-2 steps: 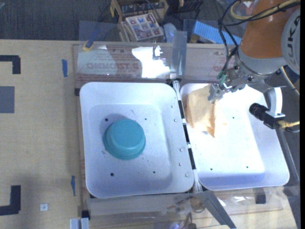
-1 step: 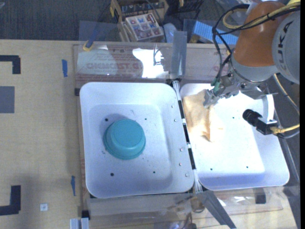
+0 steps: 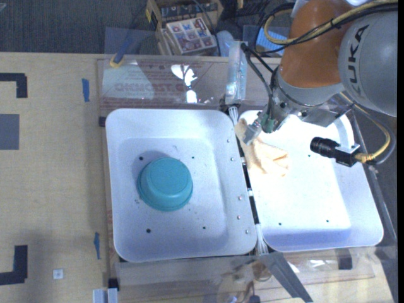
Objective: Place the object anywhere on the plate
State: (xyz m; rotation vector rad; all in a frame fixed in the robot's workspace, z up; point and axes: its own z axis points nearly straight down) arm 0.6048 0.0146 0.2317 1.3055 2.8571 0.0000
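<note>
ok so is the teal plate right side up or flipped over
Flipped over, it seems: the teal plate in the left bin shows a flat raised disc on top with sides flaring down, no hollow facing up.

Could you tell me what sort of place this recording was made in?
Most likely a robotics lab workbench: a KUKA arm reaches over two white bins set side by side on a wooden bench marked with tape, with boxes cluttering the floor behind.

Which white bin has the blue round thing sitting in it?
The left bin holds the teal plate, lying upside down near its middle. The right bin holds a pale crumpled object instead, just below the robot's hand.
</note>
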